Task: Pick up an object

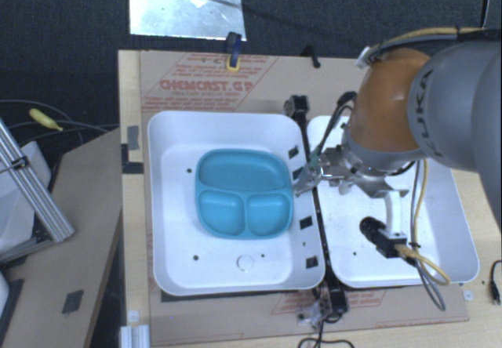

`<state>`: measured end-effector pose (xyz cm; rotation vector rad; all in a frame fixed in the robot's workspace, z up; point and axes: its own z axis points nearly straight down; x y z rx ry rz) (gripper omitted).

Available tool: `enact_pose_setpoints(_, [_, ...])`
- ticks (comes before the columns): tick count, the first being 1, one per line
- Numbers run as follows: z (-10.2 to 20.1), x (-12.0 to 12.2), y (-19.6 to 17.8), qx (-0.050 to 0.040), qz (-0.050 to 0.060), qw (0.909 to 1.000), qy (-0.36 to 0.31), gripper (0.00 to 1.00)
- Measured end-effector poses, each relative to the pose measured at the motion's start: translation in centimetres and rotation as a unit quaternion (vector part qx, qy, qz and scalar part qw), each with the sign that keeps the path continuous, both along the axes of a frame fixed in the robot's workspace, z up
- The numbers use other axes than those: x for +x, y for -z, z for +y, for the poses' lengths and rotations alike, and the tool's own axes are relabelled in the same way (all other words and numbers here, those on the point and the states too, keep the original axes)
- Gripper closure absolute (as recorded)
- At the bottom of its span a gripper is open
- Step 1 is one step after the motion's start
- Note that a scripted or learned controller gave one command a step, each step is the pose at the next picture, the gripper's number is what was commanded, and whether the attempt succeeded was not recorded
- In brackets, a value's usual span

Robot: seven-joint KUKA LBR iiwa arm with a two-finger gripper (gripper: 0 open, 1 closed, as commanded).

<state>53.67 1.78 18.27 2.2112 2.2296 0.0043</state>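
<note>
Poised over the seam between two white bins (169,205), gripper (307,179) state impossible to tell; blue divided tray (243,193) just left, not yet lifted.

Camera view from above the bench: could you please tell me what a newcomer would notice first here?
The blue divided plate stands out first, lying in the middle of the left white bin. Next comes the big grey arm with its orange band, reaching in from the right and hanging over the right bin, close to the seam between the two bins. Behind the bins lies a brown cardboard sheet with red print.
</note>
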Motion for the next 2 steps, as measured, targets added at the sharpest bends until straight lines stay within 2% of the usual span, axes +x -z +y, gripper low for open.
enact_pose_setpoints(1, [0.8,-3.0,-19.1,0.0012,-0.009,1.0000,0.001,0.00])
enact_pose_setpoints(2, [8.9,-5.1,-15.8,0.0008,0.001,1.0000,-0.002,0.00])
